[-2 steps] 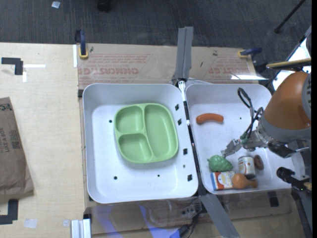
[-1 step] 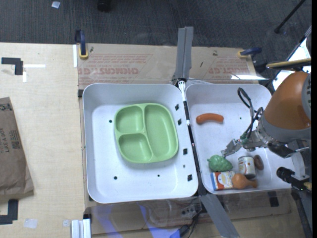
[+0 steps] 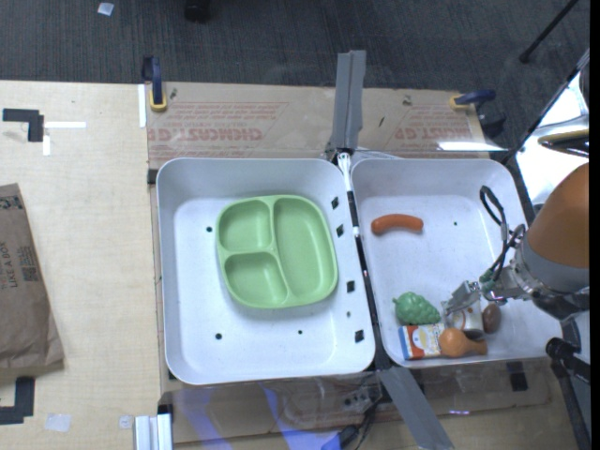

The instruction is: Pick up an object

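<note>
the robot's metal two-finger gripper [image 3: 466, 300] is hanging low over the near right corner of the shallow white right-hand bin [image 3: 441, 181], its grey arm with the orange band [image 3: 564, 225] reaching in from the right. whether the gripper is spread or pinched cannot be told from this angle, since the tips are blending into the clutter beneath them, and nothing is clearly showing between them.

directly below and just beside the gripper, a small pile of objects is crowding the corner: a rounded orange-tan piece like a small fruit [image 3: 456, 342] is lying against a flat red-and-white printed packet [image 3: 419, 341], a dark brown oval lump [image 3: 490, 318] is sitting just to the right, and a bumpy green broccoli-like toy [image 3: 416, 307] is resting to the left, touching the packet's upper edge. any of these is looking like the likely target, though which one cannot be told.

farther up the same bin, well apart from the pile, an orange sausage-shaped toy [image 3: 397, 223] is lying alone on the bare floor.

in the shallow white left-hand bin [image 3: 187, 279], a pale green plastic plate with three compartments [image 3: 277, 249] is sitting untouched.

judging by the scene, the task is standing at the approach or grasp stage: no object is visibly lifted, so closing on one and raising it clear of the bin is what is remaining.
</note>
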Available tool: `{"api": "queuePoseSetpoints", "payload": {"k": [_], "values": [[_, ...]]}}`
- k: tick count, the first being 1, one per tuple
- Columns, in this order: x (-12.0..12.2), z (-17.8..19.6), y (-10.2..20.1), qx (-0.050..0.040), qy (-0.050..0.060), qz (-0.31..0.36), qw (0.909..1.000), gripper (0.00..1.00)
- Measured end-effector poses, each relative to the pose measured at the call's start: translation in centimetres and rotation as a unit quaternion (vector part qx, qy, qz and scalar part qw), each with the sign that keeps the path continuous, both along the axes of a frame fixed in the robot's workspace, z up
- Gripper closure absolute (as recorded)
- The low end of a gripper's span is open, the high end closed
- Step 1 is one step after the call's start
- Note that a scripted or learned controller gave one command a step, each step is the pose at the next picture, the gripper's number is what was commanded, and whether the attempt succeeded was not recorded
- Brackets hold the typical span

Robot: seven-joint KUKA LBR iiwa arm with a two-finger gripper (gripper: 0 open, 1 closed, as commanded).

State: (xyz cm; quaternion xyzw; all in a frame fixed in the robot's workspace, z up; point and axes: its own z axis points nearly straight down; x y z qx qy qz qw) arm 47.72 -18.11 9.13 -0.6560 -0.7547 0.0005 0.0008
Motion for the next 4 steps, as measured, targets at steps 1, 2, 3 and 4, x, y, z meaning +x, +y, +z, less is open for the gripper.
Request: {"api": "queuePoseSetpoints", "payload": {"k": [1,2,3,4], "values": [[0.1,0.9,0.0,-0.0001,-0.001,-0.001,1.0,1.0],[0.0,0.0,4.6,0.0,0.0,-0.103,0.9947,1.0],[1.3,16.5,10.6,-0.0013,0.0,-0.085,0.9964,1.0],[6.0,16.6,12.2,-0.0017,0.001,-0.147,0.9892,1.0]]}}
